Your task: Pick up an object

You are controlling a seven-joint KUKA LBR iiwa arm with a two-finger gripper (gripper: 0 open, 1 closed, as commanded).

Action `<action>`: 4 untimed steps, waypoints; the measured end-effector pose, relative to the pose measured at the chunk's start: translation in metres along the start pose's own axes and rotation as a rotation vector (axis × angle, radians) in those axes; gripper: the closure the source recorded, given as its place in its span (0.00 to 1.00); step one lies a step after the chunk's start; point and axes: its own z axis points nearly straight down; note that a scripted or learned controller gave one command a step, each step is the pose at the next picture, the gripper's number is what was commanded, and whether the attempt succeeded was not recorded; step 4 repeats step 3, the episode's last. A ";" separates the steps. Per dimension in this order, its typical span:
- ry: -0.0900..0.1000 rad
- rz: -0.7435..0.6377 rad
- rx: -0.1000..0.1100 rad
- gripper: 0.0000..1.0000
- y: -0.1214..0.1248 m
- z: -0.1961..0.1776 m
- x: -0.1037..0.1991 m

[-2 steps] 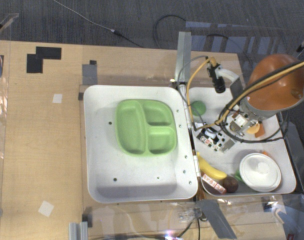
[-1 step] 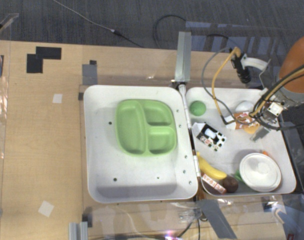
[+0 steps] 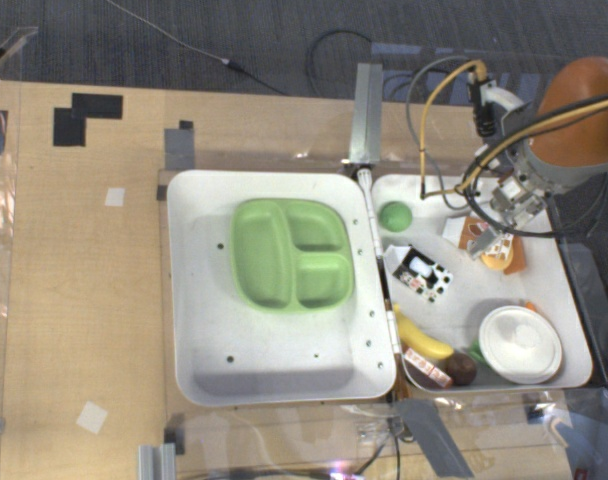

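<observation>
My gripper (image 3: 490, 244) hangs low over the back right part of the right bin (image 3: 569, 298), directly above an orange object (image 3: 509, 256) with a white piece (image 3: 457, 230) beside it. The orange object is partly hidden under the gripper. Whether it is touched or held cannot be made out. Other objects in this bin are a green ball (image 3: 395, 215), a small black and white box (image 3: 421, 271), a yellow banana (image 3: 424, 340), a dark brown lump (image 3: 463, 368) and a white bowl (image 3: 521, 341).
The left bin (image 3: 199, 298) holds a green divided plate (image 3: 289, 253). A metal divider (image 3: 376, 258) runs between the bins. Cables (image 3: 434, 138) loop above the right bin's back edge. The arm's orange band (image 3: 579, 108) sits at the upper right.
</observation>
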 end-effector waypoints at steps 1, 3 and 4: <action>-0.004 0.081 -0.004 0.00 0.018 0.012 -0.017; 0.005 0.059 0.007 1.00 -0.031 -0.159 -0.037; 0.005 0.059 0.007 1.00 -0.031 -0.159 -0.037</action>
